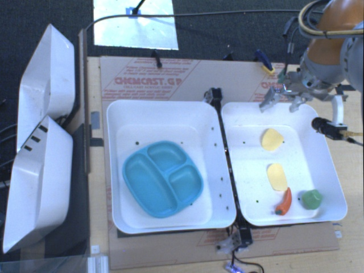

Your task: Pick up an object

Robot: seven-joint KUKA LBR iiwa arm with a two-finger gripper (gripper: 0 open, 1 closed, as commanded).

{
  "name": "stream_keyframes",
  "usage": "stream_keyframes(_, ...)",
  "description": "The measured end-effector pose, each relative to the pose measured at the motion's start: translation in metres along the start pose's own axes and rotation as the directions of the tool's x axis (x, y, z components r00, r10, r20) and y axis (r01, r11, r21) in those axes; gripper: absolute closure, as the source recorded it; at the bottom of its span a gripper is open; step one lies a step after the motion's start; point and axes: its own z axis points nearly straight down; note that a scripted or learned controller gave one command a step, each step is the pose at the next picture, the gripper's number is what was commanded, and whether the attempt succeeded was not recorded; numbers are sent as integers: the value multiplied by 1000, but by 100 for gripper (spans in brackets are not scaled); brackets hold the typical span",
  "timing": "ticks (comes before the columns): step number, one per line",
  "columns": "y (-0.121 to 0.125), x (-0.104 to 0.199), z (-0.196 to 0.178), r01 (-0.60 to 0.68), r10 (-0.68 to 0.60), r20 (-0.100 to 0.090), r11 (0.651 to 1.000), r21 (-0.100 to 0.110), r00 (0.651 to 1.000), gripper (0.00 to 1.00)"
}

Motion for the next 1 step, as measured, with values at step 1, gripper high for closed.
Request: stream_keyframes(1, -1, -53, 122, -4, 4, -2, 1000, 11, 1000, 0)
